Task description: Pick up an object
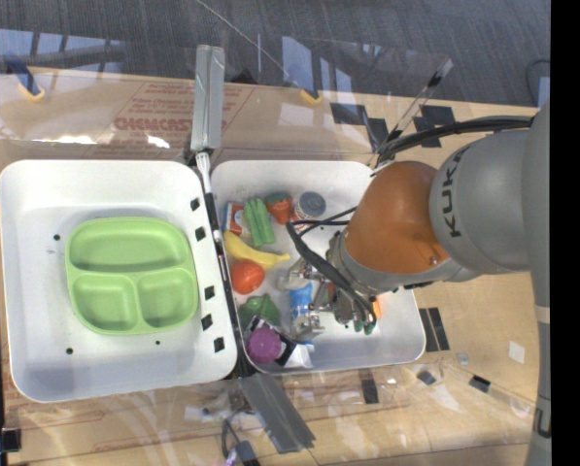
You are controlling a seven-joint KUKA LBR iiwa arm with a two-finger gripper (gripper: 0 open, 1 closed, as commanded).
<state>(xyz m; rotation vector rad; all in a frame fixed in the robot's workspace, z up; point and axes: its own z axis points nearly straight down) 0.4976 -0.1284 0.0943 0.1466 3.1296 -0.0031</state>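
The right bin holds several small toys: a yellow banana, a red tomato, a green pepper-like piece, a grey disc, a purple object, a dark green piece and a blue-and-white item. My gripper hangs low over the middle of this bin, right at the blue-and-white item. The orange wrist band and cables cover much of the bin's right half.
The left bin carries a light green divided tray. A metal divider bar stands between the bins at the back. The bench around them is cardboard-coloured with tape marks.
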